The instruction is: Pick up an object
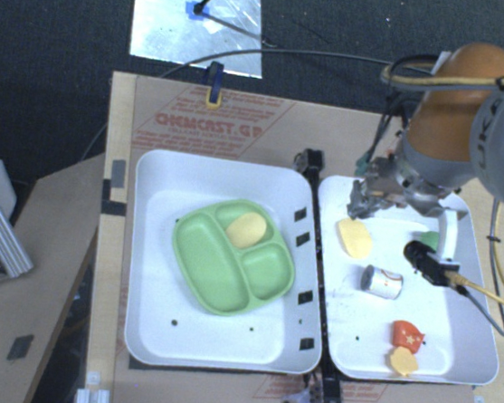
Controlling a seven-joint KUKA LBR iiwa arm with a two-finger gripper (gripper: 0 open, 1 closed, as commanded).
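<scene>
Hovering: gripper (362, 206) just above the pale yellow piece (354, 238) in the right bin (481, 343).
Jaw state: can't tell. Grey cylinder (381, 282) sits just below-right of the yellow piece.

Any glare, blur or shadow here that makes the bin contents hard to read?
Camera view: lighting is even and soft; the foil sheet at the top glares brightly. The green divided plate and the yellow piece are sharp enough. The pincer is dark and slightly blurred, with its tips hard to read.
</scene>
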